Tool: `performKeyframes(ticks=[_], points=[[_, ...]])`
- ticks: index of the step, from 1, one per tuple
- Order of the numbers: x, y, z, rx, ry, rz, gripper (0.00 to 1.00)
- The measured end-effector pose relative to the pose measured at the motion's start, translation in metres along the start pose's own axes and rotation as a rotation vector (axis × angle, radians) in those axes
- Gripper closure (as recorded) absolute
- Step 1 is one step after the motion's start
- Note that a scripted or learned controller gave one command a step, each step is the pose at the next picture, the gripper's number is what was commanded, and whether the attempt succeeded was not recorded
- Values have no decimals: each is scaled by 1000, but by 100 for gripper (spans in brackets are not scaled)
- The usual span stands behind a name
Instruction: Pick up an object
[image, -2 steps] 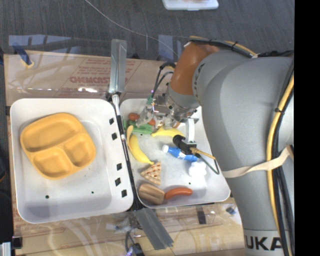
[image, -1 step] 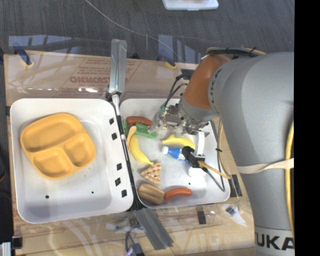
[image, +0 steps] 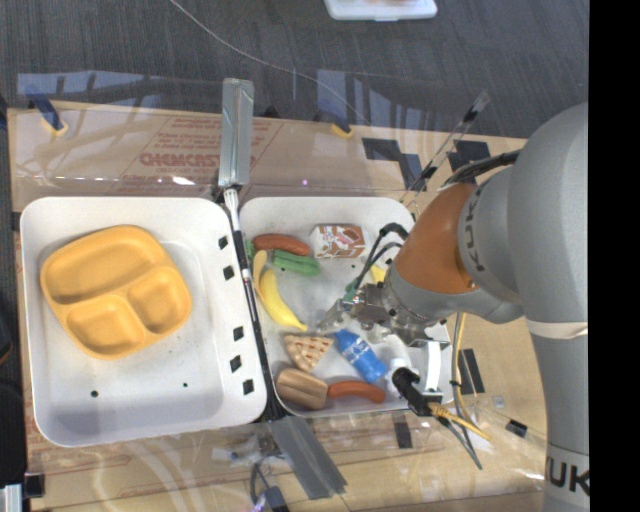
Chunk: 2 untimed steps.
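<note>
Hovering w/ my fingers (image: 352, 318) low in the right bin (image: 300, 215); can't tell their state. Blue bottle (image: 360, 358) is lying just below them, banana (image: 276, 296) left, prob. my target.

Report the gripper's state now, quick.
Gripper: low inside the right bin, just above the blue bottle; open or closed cannot be told, and no object shows in its grasp.
</note>
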<state>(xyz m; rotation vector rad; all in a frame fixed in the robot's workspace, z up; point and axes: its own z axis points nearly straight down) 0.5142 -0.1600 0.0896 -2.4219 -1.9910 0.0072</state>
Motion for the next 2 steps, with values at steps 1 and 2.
performKeyframes(ticks=[1,2], points=[[0,1,-7,3,0,-6,100],[79,-16,-139,-7,3,159,100]])
